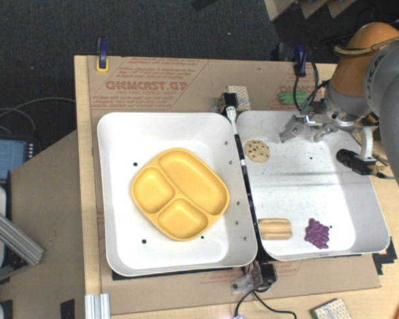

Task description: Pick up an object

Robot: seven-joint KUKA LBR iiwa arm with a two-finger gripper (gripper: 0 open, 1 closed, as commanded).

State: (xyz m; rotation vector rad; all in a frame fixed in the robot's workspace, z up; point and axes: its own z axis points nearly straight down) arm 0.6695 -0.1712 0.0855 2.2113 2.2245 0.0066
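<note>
Currently nothing is held by the open gripper (304,129), so the approach is judged unfinished; the cookie (257,150) just beside it must be reached.

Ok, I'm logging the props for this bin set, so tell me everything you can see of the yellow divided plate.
The yellow divided plate looks like smooth moulded plastic, a rounded shape with three compartments: one large at the upper right, two smaller at the left and bottom. All three look empty. It lies flat and right side up, turned at a slant, near the middle of the left white bin, resting on the bin floor. Nothing else touches it.
</note>
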